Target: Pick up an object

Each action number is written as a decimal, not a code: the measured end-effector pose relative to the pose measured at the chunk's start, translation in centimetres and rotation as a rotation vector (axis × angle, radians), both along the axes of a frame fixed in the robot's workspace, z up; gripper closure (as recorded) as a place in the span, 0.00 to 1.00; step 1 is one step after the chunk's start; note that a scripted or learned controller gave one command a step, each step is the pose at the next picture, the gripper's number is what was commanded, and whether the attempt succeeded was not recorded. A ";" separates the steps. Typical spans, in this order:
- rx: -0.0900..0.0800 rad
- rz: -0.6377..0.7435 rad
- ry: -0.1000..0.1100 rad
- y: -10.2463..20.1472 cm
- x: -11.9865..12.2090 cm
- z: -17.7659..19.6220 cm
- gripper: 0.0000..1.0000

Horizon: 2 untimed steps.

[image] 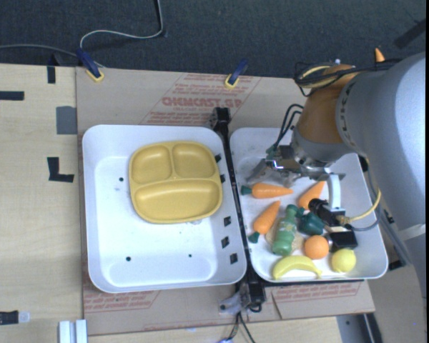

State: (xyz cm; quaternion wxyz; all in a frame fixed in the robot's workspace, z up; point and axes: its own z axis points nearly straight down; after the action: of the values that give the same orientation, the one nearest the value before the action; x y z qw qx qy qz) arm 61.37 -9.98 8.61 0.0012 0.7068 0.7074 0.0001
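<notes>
The bench (28,213) is being occupied by two white bins side by side, and the arm (386,134) is being reached in from the right over the right bin (375,259). The left bin (107,249) is being taken up mostly by a yellow divided plate (175,181). The approach step is judged to be in hand: the gripper (272,164) is being held low over the bare upper part of the right bin, just above an orange carrot (272,190), and nothing is being seen between its parts; whether it is spread cannot be told. A short descent onto that carrot is being called for next. Open room is being left toward the central divider, while a second carrot (266,218), a green bottle (286,236), an orange ball (316,247), a banana (295,266) and a lemon (343,261) are being crowded near the lower rim.
</notes>
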 end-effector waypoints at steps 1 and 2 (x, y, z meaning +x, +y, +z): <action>-0.001 -0.001 -0.004 0.4 -5.4 0.0 0.00; 0.000 -0.001 -0.005 0.2 -12.8 0.0 0.00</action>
State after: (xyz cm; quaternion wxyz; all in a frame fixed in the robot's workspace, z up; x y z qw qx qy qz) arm 48.56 -9.76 8.65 0.0030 0.7072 0.7070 0.0017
